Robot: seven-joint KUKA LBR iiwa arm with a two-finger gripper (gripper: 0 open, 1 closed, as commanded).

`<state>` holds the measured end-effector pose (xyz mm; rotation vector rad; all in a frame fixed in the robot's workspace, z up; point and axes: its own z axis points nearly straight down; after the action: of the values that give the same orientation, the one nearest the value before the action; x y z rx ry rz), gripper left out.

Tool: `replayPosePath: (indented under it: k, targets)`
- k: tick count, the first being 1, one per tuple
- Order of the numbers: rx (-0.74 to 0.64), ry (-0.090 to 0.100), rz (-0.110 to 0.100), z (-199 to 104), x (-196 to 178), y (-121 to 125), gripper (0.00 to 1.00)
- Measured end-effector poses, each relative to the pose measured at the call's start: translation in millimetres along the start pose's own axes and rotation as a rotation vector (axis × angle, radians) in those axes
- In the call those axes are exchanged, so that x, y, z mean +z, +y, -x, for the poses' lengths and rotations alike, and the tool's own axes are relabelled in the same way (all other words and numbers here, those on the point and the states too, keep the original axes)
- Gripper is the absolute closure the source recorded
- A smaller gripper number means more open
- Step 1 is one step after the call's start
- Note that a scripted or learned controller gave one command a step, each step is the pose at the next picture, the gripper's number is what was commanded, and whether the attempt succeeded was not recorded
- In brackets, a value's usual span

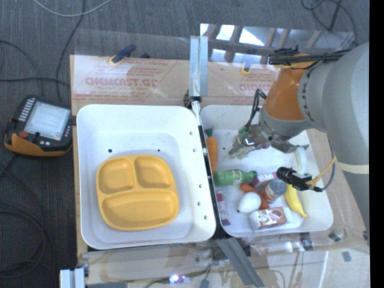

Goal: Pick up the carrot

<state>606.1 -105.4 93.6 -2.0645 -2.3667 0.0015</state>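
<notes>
Orange carrot (212, 152) lengthwise against right bin's left wall

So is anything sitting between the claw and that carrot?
Nothing visible. The gripper hangs over the right bin, and the carrot lies against that bin's left wall with bare white floor between them. The green bottle lies lower down, off that line.

The arm (336, 95) is bulky, rounded and grey — with an orange band (287, 98) above the wrist. Black cables run along it (one yellow), and the gripper (245, 144) is dark metal.

A robotics lab: 2 white bins (138, 116) on a bench, a teach pendant (39, 126), loose floor cables (60, 5).
</notes>
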Motion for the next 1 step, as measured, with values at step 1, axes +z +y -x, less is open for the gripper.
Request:
replayPosePath:
  k: [1]
  targets:
    - [-0.101, 0.001, 0.000, -43.2, -89.4, -27.1, 1.00]
